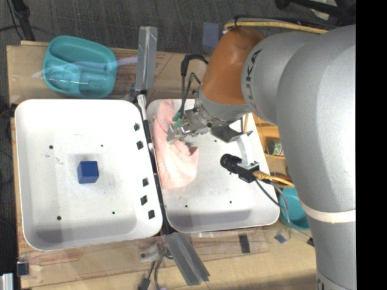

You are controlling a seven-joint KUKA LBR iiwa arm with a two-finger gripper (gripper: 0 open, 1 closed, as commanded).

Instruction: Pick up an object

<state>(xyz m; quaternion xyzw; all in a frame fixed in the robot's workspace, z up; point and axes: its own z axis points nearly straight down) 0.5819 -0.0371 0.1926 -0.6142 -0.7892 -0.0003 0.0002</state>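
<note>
A pink cloth lies crumpled along the left side of the right bin. My gripper is down on the cloth's upper part, its metal tip touching the fabric. A small blue cube rests in the left bin, well away from the gripper. The big grey arm with its orange band covers the right bin's far and right parts.
A turquoise plastic container stands on the bench behind the left bin. A black cable plug hangs over the right bin's middle. Black clips line the divide between the bins. Wooden bench edge runs along the front.
</note>
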